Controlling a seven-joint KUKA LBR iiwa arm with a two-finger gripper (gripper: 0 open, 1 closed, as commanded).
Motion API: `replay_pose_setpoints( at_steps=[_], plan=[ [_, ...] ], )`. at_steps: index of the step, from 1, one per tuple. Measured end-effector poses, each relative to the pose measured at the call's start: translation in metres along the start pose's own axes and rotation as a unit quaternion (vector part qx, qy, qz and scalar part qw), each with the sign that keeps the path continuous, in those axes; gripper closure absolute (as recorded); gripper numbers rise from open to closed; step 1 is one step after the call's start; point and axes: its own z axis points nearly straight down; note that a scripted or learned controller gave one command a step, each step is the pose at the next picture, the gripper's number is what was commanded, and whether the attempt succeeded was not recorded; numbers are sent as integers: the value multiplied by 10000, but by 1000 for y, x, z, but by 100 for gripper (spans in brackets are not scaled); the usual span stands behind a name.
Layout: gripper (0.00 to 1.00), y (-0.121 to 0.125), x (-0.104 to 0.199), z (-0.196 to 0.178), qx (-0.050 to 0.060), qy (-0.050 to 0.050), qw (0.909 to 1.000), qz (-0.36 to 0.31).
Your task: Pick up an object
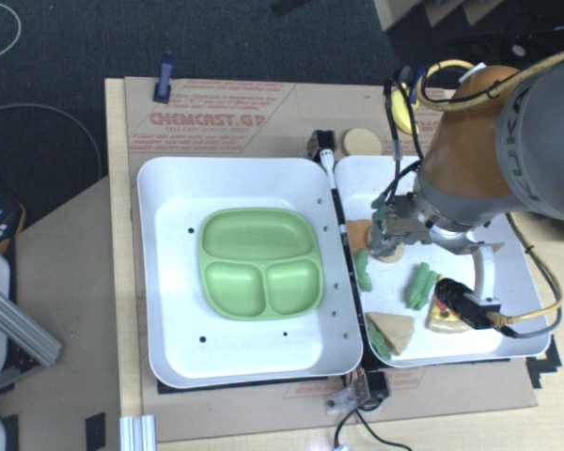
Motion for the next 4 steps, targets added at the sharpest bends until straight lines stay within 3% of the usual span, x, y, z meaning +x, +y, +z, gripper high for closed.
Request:
replay_pose_setpoints(
  at_steps=[1, 2, 3, 4],
  plan=[
    [100, -36, 58, -162, -51, 14, 10000, -34],
    [100, -37, 22, -95, 26, 3, 10000, 15],
    [100, -27, 36, -44, 42, 4, 10000, 2],
    [100, -43, 31, -240, -96, 12, 10000, -9]
  ],
)
